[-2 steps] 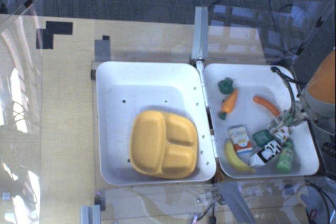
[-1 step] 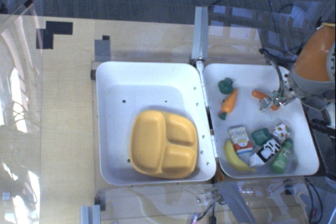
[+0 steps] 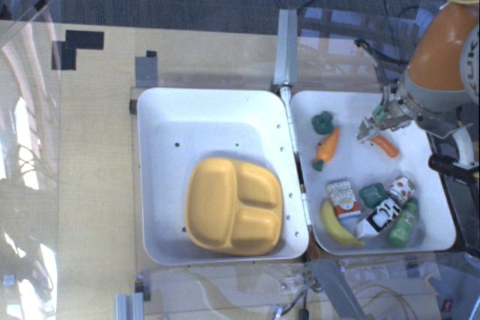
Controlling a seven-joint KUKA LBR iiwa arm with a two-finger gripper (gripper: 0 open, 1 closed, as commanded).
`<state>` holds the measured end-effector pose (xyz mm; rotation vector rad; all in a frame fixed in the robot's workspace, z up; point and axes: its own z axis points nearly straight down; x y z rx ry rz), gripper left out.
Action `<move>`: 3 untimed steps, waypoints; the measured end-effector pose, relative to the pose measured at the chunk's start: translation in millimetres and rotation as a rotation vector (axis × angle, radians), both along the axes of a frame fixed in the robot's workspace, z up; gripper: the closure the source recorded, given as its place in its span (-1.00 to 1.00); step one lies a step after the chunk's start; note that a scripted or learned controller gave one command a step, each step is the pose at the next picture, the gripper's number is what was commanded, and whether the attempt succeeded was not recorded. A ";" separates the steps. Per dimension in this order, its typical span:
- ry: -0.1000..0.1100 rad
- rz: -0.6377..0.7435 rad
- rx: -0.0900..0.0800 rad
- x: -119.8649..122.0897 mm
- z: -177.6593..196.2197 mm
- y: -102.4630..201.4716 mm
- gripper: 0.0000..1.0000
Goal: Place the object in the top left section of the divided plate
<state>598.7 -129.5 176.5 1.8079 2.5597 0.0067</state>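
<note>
From my remote station I see the hand [image 3: 373, 133] hanging low over the upper part of the right bin [image 3: 442, 236], at the end of the grey arm [image 3: 442, 60] with its orange band. Its fingers [image 3: 365, 133] are slightly apart; I cannot see anything clamped between them. A small orange carrot-like piece [image 3: 385, 146] lies on the bin floor just beside the fingertips, on the arm's side and a little nearer the camera; I cannot tell whether they touch it.

Away from the arm, still in the same bin, lies a toy carrot [image 3: 327, 148] with a dark green end, and just beyond it a dark green lump [image 3: 323, 122]. Nearer the camera than the hand is a cluster along the bin's front: a yellow banana [image 3: 334, 224], a small carton [image 3: 343, 197] touching it, a dark green block [image 3: 373, 195], a black-and-white printed box [image 3: 382, 216], a green bottle [image 3: 403, 228] and a small spotted item [image 3: 403, 188] that I cannot identify.

The yellow divided plate [image 3: 210, 206] sits in the left bin [image 3: 161, 131], well apart from the hand, across the divider between the bins. Its sections hold nothing. Both bins rest on the pale wooden surface [image 3: 90, 183].
</note>
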 end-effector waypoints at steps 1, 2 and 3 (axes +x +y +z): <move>0.004 -0.057 0.000 -50.6 -45.1 -35.6 1.00; 0.001 0.125 -0.001 22.0 -30.6 24.6 1.00; -0.001 0.282 -0.004 61.7 -35.4 -50.3 1.00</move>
